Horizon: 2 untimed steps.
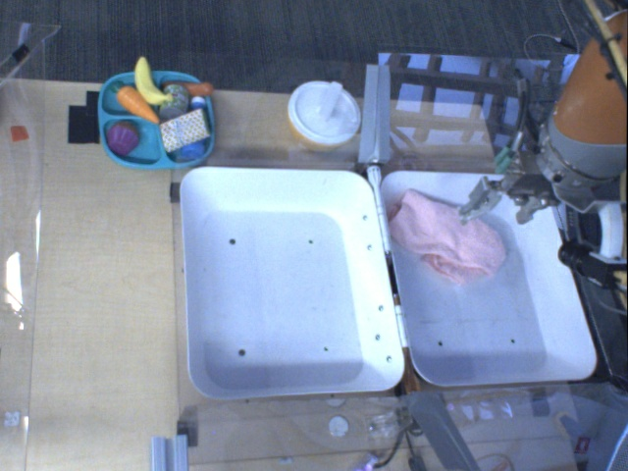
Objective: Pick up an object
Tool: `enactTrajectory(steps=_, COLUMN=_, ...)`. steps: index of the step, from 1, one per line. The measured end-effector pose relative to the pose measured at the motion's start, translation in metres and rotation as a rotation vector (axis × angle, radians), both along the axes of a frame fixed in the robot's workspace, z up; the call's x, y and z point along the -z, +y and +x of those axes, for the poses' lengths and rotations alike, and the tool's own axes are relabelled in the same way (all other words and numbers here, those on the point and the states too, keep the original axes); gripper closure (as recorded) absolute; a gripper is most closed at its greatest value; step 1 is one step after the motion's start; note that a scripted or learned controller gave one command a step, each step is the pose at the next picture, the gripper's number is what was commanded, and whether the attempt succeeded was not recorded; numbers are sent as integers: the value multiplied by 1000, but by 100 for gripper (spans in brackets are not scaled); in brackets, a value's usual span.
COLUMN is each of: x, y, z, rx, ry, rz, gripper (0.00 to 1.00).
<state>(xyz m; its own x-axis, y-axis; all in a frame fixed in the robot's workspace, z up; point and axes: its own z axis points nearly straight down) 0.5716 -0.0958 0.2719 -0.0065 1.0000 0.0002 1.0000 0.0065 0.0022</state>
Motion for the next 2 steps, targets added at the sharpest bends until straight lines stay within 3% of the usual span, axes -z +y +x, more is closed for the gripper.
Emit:
enactTrajectory(steps=1, x=120, y=-6, z=15, rx=-31, ry=2, rz=0, gripper=0)
enactTrajectory(steps=2, x=141, y=5, z=12, rx=-34, ry=0, rz=0, gripper=0)
